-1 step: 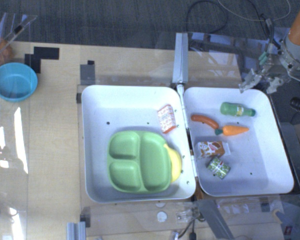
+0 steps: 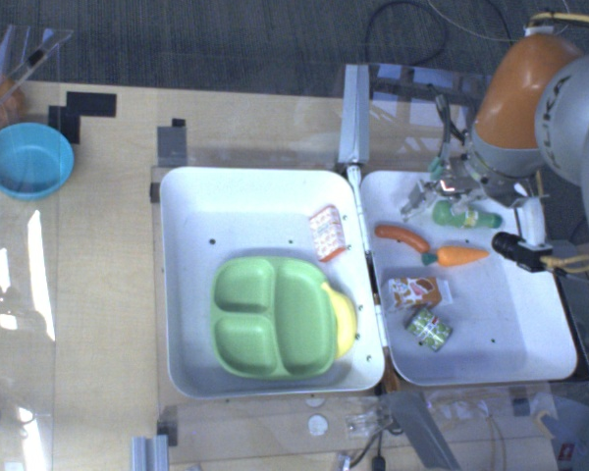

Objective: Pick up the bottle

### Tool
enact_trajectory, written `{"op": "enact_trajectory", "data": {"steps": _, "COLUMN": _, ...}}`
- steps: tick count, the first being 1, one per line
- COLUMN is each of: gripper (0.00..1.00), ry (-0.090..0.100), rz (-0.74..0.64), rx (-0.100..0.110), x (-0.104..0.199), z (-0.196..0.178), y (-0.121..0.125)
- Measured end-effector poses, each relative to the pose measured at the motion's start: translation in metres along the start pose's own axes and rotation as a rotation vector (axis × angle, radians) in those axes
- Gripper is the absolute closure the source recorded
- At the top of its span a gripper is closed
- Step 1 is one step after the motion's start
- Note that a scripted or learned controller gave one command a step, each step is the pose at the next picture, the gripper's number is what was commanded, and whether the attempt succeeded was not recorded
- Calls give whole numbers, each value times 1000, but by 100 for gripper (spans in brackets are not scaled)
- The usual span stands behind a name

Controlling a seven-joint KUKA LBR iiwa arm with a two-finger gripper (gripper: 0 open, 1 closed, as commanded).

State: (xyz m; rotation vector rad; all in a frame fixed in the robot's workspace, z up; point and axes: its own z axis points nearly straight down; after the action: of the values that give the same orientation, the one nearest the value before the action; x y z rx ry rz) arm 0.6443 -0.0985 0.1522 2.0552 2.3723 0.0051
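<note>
The gripper point(image 2: 450, 190) is hovering over the green bottle point(image 2: 463, 217) lying at the right bin's point(image 2: 530, 361) far side; whether it is open, I cannot tell. It should be closing across the bottle's narrow width, clear of the carrot point(image 2: 458, 256).

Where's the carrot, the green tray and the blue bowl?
carrot point(image 2: 458, 255), camera view, middle of its orange body.
green tray point(image 2: 273, 316), camera view, centre ridge between compartments.
blue bowl point(image 2: 27, 160), camera view, inside bottom.

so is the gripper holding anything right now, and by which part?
Cannot tell. The gripper sits right over the green bottle in the right bin, but the view doesn't show the bottle between its fingers.
</note>
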Motion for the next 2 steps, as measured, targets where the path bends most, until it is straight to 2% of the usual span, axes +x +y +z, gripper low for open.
{"op": "enact_trajectory", "data": {"steps": 1, "gripper": 0, "ry": -1, "rz": -81, "rx": -4, "x": -13, "z": 44, "y": 17}}
{"op": "enact_trajectory", "data": {"steps": 2, "gripper": 0, "ry": -1, "rz": -81, "rx": -4, "x": -13, "z": 44, "y": 17}}
